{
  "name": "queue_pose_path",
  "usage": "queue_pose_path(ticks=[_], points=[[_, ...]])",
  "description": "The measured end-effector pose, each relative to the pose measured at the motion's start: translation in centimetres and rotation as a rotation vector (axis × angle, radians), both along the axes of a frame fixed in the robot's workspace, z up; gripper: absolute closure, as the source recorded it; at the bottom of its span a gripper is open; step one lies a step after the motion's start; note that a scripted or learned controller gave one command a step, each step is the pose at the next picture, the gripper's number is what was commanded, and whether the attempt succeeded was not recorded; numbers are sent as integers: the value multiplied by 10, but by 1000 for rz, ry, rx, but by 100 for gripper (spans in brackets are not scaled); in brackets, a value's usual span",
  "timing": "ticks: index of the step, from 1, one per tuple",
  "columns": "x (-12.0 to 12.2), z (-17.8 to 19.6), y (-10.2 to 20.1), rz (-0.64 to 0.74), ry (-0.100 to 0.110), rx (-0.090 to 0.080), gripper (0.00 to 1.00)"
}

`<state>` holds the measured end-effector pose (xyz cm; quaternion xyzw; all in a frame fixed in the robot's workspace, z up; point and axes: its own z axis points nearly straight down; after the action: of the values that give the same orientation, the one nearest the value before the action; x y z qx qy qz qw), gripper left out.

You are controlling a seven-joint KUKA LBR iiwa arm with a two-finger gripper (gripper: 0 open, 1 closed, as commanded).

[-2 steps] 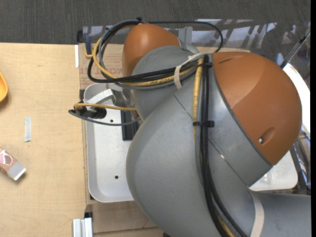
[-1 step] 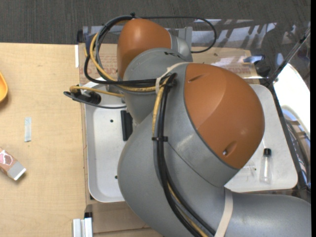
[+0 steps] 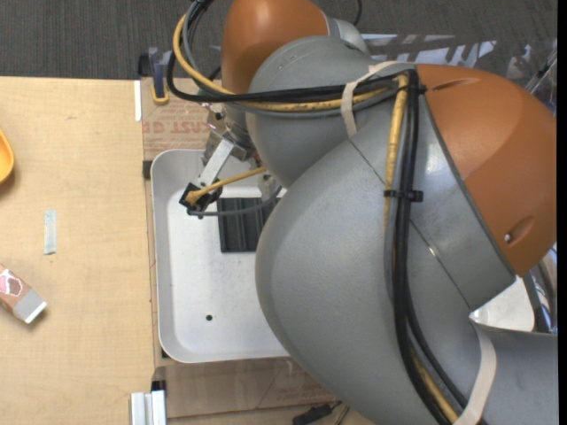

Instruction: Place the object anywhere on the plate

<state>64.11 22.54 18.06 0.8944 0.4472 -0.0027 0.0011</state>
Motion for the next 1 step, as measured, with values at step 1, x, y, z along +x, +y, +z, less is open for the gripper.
queue_pose_path(ticks=[1], points=[[-70,-90,2,-163,1,-1,0]])
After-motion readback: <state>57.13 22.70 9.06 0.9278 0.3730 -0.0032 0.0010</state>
